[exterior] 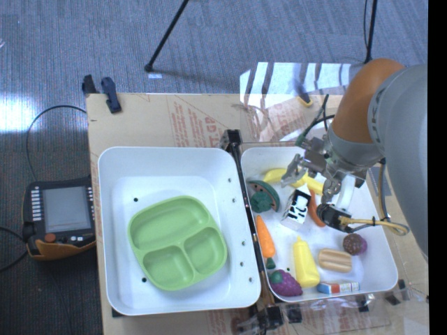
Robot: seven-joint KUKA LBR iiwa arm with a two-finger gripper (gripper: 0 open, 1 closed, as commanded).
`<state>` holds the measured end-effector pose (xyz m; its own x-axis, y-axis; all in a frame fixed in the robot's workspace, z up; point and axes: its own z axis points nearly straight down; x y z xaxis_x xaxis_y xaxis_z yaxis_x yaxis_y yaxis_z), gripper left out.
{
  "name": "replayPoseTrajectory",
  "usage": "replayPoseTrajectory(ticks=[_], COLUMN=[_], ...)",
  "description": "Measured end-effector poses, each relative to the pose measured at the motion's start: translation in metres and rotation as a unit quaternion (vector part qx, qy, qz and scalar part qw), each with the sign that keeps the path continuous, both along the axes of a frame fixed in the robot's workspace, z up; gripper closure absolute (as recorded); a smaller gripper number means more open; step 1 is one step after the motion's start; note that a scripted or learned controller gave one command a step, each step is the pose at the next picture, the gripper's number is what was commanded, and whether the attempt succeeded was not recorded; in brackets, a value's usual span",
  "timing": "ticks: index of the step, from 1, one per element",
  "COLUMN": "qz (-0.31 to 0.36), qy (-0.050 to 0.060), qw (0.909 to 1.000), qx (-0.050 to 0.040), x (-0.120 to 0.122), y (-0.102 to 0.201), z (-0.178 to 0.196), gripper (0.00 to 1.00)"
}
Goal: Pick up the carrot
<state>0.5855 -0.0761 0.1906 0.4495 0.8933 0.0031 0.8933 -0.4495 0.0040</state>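
Observation:
The carrot [265, 236] is a slim orange piece with a green top. It lies lengthwise along the left wall of the right bin [385, 274]. My gripper [299, 206] hangs low over the middle of that bin, up and to the right of the carrot and apart from it. The grey arm with its orange band [370, 96] reaches in from the right above the bin's far right corner. Nothing shows as held in the gripper.
Around the carrot lie a dark green round toy [263, 195], a yellow banana [278, 176], a mustard bottle [305, 262], purple grapes [285, 283], a hot dog [334, 259] and a dark red ball [354, 243]. The left bin [115, 187] holds a green divided plate [178, 241].

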Motion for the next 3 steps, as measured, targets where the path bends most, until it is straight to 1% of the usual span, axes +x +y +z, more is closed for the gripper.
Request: replayPoseTrajectory(ticks=[1, 2, 3], qz=[-0.046, -0.051, -0.065], qy=[0.008, 0.007, 0.003], qw=[0.9989, 0.9987, 0.9979], qx=[0.0014, 0.0017, 0.0024], x=[-0.078, -0.112, -0.108], y=[0.037, -0.01, 0.05], z=[-0.005, -0.105, -0.002], gripper=[0.0, 0.0, 0.0])
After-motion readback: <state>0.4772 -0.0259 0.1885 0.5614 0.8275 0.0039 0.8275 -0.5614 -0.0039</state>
